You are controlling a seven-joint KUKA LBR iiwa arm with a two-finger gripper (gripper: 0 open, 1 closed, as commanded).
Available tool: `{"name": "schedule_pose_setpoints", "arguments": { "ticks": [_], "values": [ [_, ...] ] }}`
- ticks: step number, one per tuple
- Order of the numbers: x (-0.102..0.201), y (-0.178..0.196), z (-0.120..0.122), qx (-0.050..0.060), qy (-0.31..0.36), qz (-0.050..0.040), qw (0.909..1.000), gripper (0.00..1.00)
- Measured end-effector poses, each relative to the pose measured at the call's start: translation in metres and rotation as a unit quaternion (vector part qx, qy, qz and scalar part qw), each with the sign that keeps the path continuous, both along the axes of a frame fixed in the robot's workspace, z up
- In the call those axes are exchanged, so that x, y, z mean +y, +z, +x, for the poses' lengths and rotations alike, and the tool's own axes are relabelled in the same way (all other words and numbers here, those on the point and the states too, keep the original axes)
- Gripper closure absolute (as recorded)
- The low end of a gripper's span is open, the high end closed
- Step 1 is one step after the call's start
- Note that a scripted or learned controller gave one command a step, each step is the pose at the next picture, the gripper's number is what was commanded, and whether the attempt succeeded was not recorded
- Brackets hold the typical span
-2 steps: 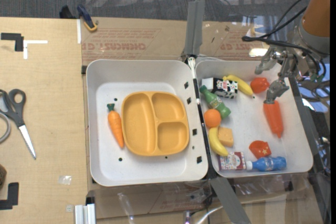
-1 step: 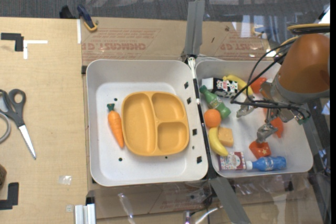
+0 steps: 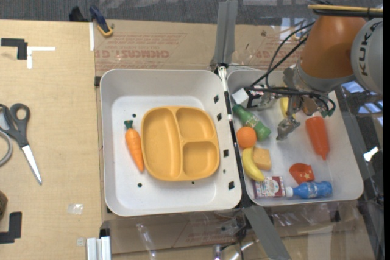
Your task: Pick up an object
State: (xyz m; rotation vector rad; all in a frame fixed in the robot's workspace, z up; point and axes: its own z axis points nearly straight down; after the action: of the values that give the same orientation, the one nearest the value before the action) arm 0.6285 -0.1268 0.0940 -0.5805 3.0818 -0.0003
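1. Nearest the camera, along the front wall of the right bin, lie a small carton with a red and white label and a clear bottle with a blue label, end to end and just beside each other.
2. Both white bins sit on a light wooden bench; scissors lie on it at the left, and dark ribbed flooring runs across the top.
3. The left bin holds a yellow divided plate with a toy carrot just beside its left rim.
4. In the right bin: a green bottle, an orange ball, a banana touching a pale cube, a small red piece, and a big orange carrot with smooth tapered sides.
5. The gripper hangs over the right bin's middle, left of the big carrot, nothing visibly between its fingers.
6. Cables and the wrist cover the bin's back corner; a yellow item there is partly hidden, and whether the fingers are spread cannot be told.
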Motion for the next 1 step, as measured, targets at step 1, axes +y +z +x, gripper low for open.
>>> {"name": "schedule_pose_setpoints", "arguments": {
  "ticks": [1],
  "values": [
    [-0.0883,0.1110,-0.0040,-0.001,-0.039,-0.0011,0.9992,0.00]
  ]
}}
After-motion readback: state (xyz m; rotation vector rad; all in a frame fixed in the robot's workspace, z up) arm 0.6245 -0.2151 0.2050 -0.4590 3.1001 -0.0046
